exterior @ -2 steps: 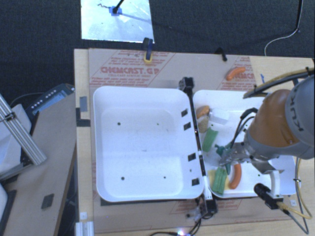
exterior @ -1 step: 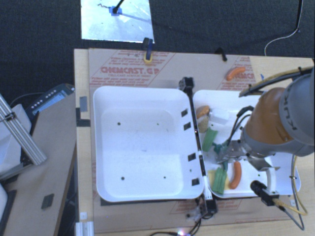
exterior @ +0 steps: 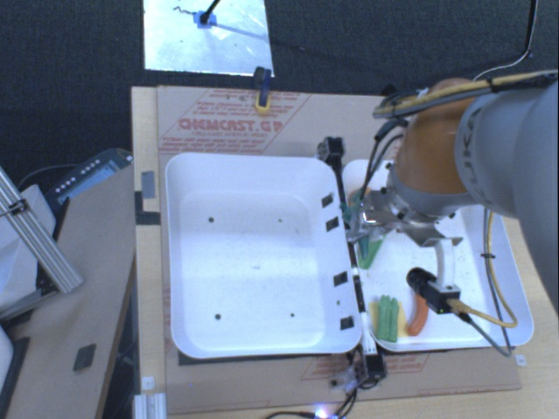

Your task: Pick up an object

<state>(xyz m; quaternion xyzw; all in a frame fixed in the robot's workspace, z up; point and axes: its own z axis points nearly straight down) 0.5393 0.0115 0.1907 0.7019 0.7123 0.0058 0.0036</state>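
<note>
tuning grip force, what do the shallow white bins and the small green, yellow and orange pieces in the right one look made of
Shallow white bins: likely thin moulded plastic, smooth, with a slight sheen and rounded corners. Green ridged piece, yellow piece and orange curved piece at the right bin's near edge: probably plastic or rubber toys, judging by saturated, even colour; too small to be sure. The gripper sits over a green piece there.

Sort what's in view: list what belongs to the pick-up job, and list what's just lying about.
Job:
hand, low in the right bin
green object beside it
yellow-green object
orange object

Lying about:
left bin
yellow clip on the cardboard
metal plate at the back
</note>
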